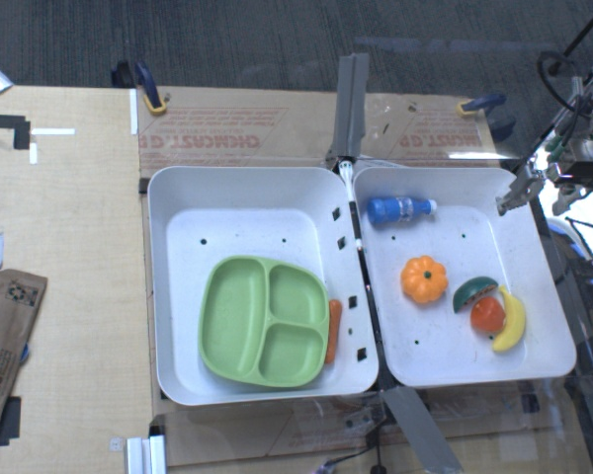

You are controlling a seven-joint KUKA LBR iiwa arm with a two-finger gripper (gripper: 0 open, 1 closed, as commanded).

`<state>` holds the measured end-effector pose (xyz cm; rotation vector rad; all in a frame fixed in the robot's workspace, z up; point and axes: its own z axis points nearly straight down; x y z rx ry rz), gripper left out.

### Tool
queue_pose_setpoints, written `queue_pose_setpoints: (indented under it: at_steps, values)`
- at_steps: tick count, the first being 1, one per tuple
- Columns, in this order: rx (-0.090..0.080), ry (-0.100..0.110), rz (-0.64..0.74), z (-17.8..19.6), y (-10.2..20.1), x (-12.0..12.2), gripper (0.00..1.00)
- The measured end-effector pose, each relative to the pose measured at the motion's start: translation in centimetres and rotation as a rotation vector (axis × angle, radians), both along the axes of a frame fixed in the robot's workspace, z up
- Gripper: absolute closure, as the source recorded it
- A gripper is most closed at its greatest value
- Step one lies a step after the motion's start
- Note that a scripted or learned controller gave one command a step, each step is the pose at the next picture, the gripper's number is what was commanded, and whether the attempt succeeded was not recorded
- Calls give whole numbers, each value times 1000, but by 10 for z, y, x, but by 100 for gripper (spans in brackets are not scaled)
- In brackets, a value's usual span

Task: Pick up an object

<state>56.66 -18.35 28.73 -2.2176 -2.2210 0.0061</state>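
Note:
The right bin (445,358) holds a blue bottle (400,208) lying on its side near the far wall. An orange toy pumpkin (425,278) sits in the middle, with a red tomato with a green leaf (480,306) and a yellow banana (512,322) touching each other at the right. In the left bin (178,265) lies a green divided plate (265,322), and an orange carrot (332,330) rests along its right rim. My gripper (551,174) hangs over the right bin's far right corner, apart from all the objects and partly cut off by the frame edge.
A grey post (352,107) stands behind the seam between the bins. Blue clamps (146,85) (484,104) hold a cardboard sheet (247,126) at the back. A brown box (5,354) lies on the bench at the left. Cables (573,57) hang at the upper right.

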Motion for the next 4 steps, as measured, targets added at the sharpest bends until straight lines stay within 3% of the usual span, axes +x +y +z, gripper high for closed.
queue_pose_setpoints:
  at_steps: [1,2,3,4]
  values:
    - [1,0,49,-175,72,28,0]
    - [2,-1,232,-198,78,-28,0]
    - [3,2,229,-191,77,-28,100]
    - [-1,-2,123,-98,137,55,100]
